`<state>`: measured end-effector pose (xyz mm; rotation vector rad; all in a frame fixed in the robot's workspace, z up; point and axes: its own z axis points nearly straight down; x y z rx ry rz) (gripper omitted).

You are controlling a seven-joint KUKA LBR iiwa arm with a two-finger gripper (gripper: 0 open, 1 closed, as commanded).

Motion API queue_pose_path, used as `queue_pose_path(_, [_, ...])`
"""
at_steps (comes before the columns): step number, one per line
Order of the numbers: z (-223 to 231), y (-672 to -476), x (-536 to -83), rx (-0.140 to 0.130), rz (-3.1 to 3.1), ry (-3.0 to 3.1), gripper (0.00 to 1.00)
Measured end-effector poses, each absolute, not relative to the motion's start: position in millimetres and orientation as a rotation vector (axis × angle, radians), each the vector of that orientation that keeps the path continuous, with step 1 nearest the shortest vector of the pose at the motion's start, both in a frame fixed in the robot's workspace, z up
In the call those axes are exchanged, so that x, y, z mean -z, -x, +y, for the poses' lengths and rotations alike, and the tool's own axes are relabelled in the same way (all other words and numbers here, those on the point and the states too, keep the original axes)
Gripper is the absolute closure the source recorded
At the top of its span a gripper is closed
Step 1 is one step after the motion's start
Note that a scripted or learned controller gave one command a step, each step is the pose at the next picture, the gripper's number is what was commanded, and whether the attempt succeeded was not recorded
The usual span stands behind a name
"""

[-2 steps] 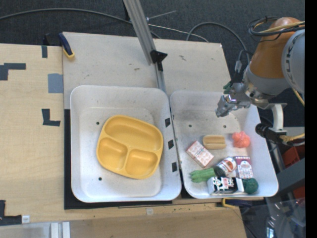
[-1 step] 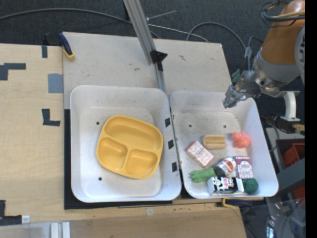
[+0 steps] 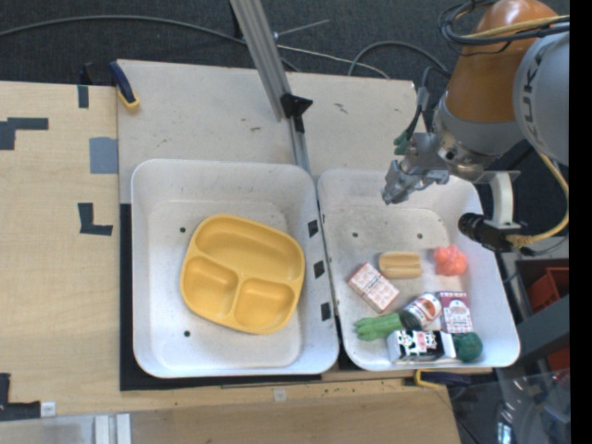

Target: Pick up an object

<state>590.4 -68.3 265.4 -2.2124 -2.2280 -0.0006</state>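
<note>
Clearly the hand (image 3: 400, 189), whose grip I cannot tell, hangs upper right above the crowded toys (image 3: 421, 317), so a descent could strike two and slip.

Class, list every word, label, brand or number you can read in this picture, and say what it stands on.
"KU": part of a word on the grey arm at the right edge; the rest is cut off.
Pink carton, red-and-white packet, can, black-and-white carton: print too small and blurred to read.

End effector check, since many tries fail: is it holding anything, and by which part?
Nothing is held: the end effector hangs above the right bin, apart from the items.
</note>
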Motion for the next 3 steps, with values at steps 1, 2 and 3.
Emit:
queue_pose_path(1, [-9.7, -587.3, -248.7, -0.002, -2.227, 2.211, 1.00])
queue_pose_path(2, [44.6, -581.7, -253.7, 0.001, -2.228, 2.211, 1.00])
queue_pose_path(3, [99.7, -565.9, -243.0, -0.003, -2.227, 2.211, 1.00])
